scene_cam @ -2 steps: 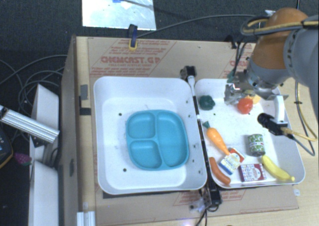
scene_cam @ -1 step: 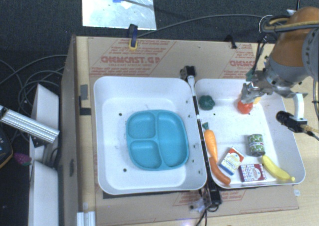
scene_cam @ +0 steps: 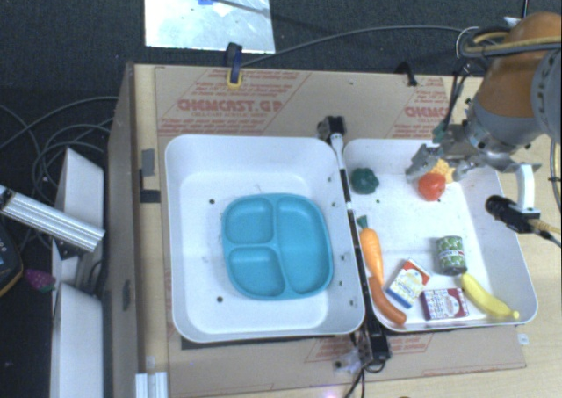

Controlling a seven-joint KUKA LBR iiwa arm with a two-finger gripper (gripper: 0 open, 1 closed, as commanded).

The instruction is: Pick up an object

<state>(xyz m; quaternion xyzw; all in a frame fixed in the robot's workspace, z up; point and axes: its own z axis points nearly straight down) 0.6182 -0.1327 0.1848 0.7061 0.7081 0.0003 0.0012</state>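
the surface point(scene_cam: 263, 93) bears two white bins side by side. the left bin point(scene_cam: 189, 238) holds a blue divided tray point(scene_cam: 277, 244). taking the right bin point(scene_cam: 518, 278) as landmark: the arm point(scene_cam: 518, 80) reaches over its far right corner, and the gripper point(scene_cam: 432, 163) hangs over its far part, directly above a red tomato point(scene_cam: 431, 186) that sits just beneath the fingertips (whether it is gripped or the gripper is parted, i cannot tell). a carrot point(scene_cam: 373, 254) lies along the bin's left wall.

A small red tomato point(scene_cam: 431, 186) sits near the right bin's point(scene_cam: 399, 212) far edge.
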